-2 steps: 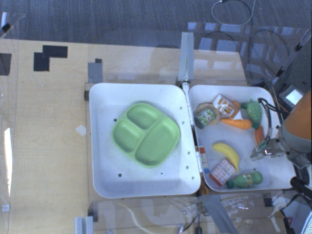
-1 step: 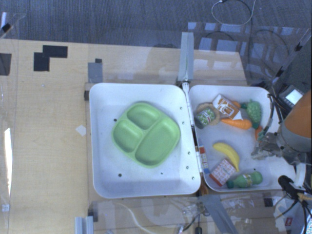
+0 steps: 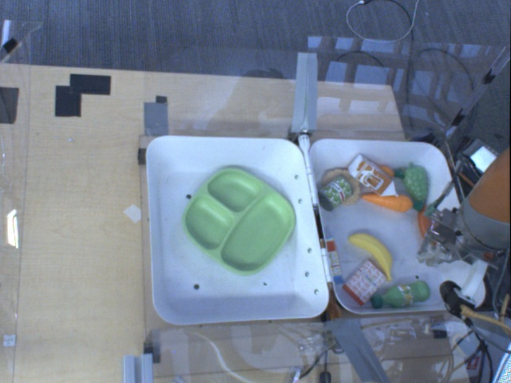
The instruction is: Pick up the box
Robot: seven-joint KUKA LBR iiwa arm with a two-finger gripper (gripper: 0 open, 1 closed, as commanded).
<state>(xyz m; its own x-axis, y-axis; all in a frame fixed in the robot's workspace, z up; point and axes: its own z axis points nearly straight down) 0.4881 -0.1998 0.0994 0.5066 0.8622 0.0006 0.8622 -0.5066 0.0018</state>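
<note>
Nothing legible anywhere. Printed faces there, but too small and blurred to read: an orange-and-white box at twelve o'clock in the right bin, a round can label just beside it at nine o'clock, a red patterned box at six o'clock, a green bottle touching it at three o'clock.

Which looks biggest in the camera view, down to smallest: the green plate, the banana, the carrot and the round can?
1. green plate, by far the largest
2. banana and carrot, too alike in length to rank
3. round can, a little smaller
</note>
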